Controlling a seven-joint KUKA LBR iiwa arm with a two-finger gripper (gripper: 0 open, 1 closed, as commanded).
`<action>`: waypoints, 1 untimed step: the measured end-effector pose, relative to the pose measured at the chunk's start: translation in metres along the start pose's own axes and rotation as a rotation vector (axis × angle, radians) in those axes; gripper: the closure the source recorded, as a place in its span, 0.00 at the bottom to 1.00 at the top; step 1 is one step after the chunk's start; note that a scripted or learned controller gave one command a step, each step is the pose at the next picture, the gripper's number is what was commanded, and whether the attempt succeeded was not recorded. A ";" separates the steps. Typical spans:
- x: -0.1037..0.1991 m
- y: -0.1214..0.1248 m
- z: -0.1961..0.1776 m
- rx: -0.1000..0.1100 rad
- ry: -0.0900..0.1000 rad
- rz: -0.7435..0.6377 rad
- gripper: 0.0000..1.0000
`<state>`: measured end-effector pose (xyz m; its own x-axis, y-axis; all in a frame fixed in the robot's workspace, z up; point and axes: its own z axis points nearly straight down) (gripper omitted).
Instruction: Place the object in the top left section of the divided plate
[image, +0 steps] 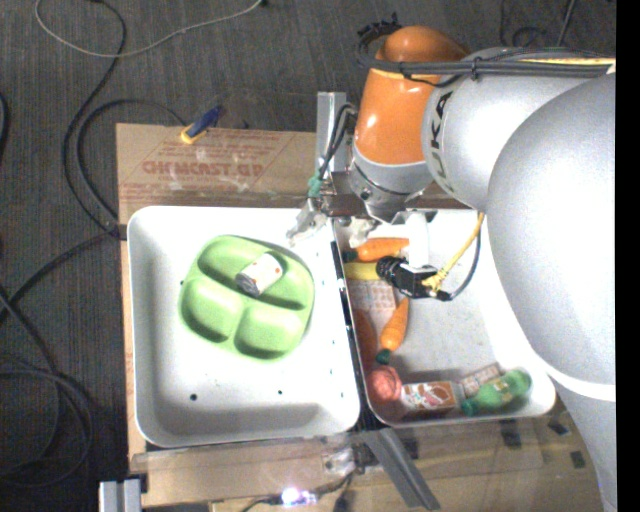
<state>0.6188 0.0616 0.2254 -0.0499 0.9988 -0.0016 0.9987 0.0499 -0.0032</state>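
Green moulded plastic, the divided plate (246, 298) sits in the left shallow white bin (160, 390), and a small white and brown cylinder (260, 273) lies on the ridge near its upper middle. The grey arm's gripper (312, 215) hangs over the rim between the bins, nothing visibly in it; I cannot tell how its jaws stand. Orange carrots (396, 325) and a sauce bottle (440, 395) lie in the right bin (455, 335).

A lime-green moulded divided plate (247, 298) sits in the plain white left bin (160, 380), bearing a small white-and-brown labelled block (261, 272). The white right bin (455, 340) holds two orange carrots (394, 325), a red-labelled bottle (432, 396) and a green piece (497, 392). The bench is tan cardboard printed in faded red (200, 170).
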 end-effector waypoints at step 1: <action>-0.019 -0.049 0.043 0.001 0.000 -0.113 0.00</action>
<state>0.5706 0.0403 0.1824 -0.1627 0.9867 -0.0007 0.9867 0.1627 -0.0039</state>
